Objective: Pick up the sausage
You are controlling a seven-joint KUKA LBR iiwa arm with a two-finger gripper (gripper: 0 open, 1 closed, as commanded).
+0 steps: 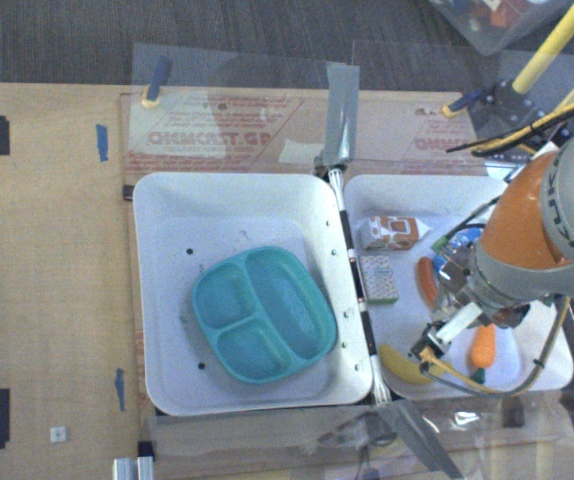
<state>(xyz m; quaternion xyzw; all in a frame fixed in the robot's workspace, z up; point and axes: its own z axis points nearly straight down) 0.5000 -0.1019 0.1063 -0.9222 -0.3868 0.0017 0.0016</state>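
Here we see two shallow white bins side by side on the tan surface [47, 298]. The left bin [167, 208] holds a teal plate [262, 313] with three compartments, lying a little askew near the bin's middle.

The arm [532, 228] reaches in from the right, with its orange band above the right bin [417, 193], and it hides much of that bin's far side from us. The pincer [454, 268] hangs low over the middle of the right bin. Its tip is lost against the wrist, so we cannot tell whether it is spread or pressed together, nor whether it pinches anything.

The sausage [425, 280], reddish-orange, lies on the floor of the right bin, just beside the pincer on the side toward the left bin. Part of it is hidden under the wrist.

Further toward the wall between the bins lies a small greenish packet [378, 278]. Behind that, toward the back of the bin, is a small brown-and-white carton [392, 232]. A carrot [482, 348] shows orange near the front edge of the right bin. A yellow curved thing [399, 365] sits in the front corner nearest the left bin. A bit of something blue [464, 238] shows behind the pincer, too covered for us to name
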